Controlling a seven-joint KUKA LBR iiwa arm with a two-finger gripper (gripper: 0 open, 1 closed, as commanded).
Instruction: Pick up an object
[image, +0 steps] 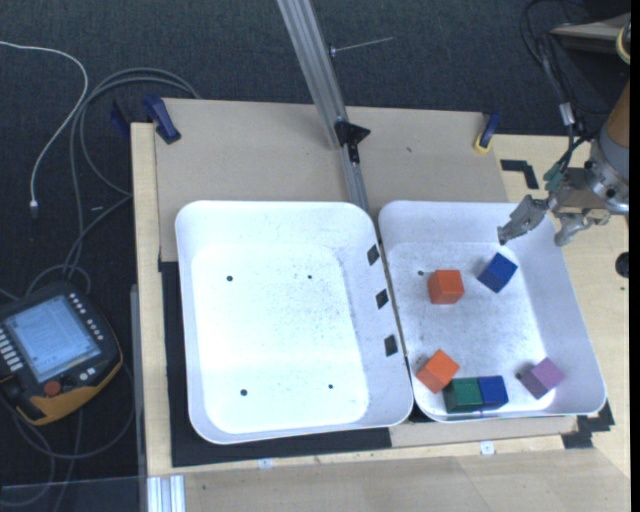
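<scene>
My gripper (545, 226) hangs over the far right part of the right bin (575, 310), open, with nothing between its fingers (517, 224). A blue cube (497, 271) lies just below and left of it, apart from the fingertips. An orange cube (445, 286) sits left of that blue cube. Near the bin's front edge lie another orange cube (437, 369), a green cube (463, 394), a second blue cube (492, 391) and a purple cube (542, 376).
The left bin (270, 320) stands beside the right one. A slanted metal rail (320, 80) runs from the top down to the gap between the bins. Blue clamps (160, 118) hold the board's far corners. A teach pendant (50, 350) lies off the bench at left.
</scene>
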